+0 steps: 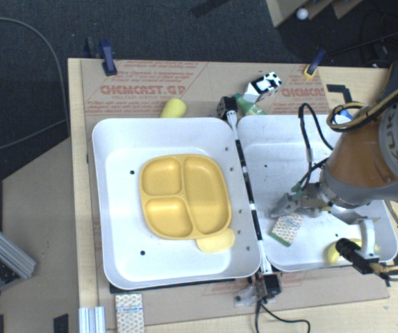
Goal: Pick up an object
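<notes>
My gripper (292, 204) hangs low over the left part of the right bin (282, 148), on the grey arm with its orange band (358, 161). Just below it a small green-and-white packet (287, 229) lies flat on the bin floor, close to the gripper tip; I cannot tell whether they touch. A small yellow object (333, 253) rests near the front right corner of the same bin, partly behind a black part of the arm. In the left bin (115, 186) sits a yellow divided plate (185, 195), with a pale yellow piece (217, 242) poking out under its front edge.
Behind the bins on the cardboard lie a yellow object (173, 107) and a black-and-white item (264, 84). Black cables (310, 134) loop over the right bin beside the arm. A hinge strip (246, 186) separates the two bins.
</notes>
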Tool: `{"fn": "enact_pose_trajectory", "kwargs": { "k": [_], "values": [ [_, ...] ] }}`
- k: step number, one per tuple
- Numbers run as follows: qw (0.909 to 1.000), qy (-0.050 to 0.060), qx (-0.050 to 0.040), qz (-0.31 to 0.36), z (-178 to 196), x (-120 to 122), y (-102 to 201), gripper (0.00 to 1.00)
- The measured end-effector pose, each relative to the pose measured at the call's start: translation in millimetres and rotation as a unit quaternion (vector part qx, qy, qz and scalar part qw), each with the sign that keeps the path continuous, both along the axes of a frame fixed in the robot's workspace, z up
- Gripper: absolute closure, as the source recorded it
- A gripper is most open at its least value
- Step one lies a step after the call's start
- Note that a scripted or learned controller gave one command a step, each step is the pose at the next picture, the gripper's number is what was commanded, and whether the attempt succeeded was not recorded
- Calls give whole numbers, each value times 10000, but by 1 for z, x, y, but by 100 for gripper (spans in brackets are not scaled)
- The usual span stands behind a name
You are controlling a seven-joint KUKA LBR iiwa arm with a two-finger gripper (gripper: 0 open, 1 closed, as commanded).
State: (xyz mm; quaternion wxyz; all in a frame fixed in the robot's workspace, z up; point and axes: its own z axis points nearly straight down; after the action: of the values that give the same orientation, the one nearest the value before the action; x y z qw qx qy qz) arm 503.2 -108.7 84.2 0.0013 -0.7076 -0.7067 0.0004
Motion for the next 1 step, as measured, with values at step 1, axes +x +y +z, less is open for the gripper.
{"fn": "enact_pose_trajectory", "kwargs": {
  "k": [1],
  "values": [
    [10000,1,3,4,0,-25,7,0]
  ]
}}
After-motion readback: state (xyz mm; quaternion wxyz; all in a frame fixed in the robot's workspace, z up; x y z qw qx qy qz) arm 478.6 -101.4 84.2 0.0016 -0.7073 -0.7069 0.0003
